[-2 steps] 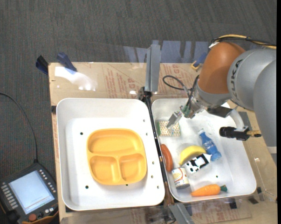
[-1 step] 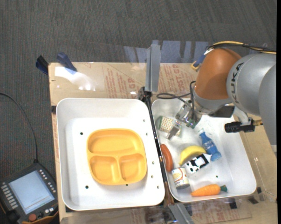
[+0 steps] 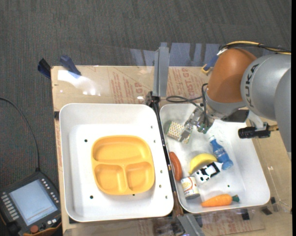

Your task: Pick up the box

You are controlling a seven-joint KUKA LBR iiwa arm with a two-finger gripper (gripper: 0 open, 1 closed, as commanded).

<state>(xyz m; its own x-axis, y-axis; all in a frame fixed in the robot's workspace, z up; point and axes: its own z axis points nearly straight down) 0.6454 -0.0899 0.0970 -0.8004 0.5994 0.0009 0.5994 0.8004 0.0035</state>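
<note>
The box [image 3: 174,129] is small, pale cream/white w/ a fine dotted or checkered pattern on its face, roughly square, lying tilted in the right bin [image 3: 255,181], near that bin's far-left corner. Just beside it on its right side is the gripper [image 3: 189,132], reaching down from the arm [image 3: 255,85]; fingers are a blur of grey metal, so can't tell if they're spread or closed, or whether they touch the box. Box doesn't sit visibly between them.

Count, right bin: 1 box, 1 banana [image 3: 202,161] near the bin's middle, 1 blue bottle [image 3: 220,153] just right of the banana, 1 black-and-white carton [image 3: 207,173] touching the banana's near side, 1 sausage [image 3: 175,165] along the left wall, 1 small can [image 3: 189,187] w/ orange label toward the near-left corner, 1 carrot [image 3: 218,200] along the near edge. 7 items total there.

Left bin [image 3: 71,181]: 1 yellow divided tray [image 3: 122,163], 3 compartments, sitting about centre.

2 white bins side by side on the bench [image 3: 118,85], which is brown board w/ red lettering. 1 grey upright post [image 3: 161,73] at the far edge between the bins. 1 teach pendant [image 3: 27,205] w/ pale screen on the floor past the bench's near-left corner, cable running up from it. Blue tape scrap [image 3: 69,65] at the bench's far-left corner.
</note>
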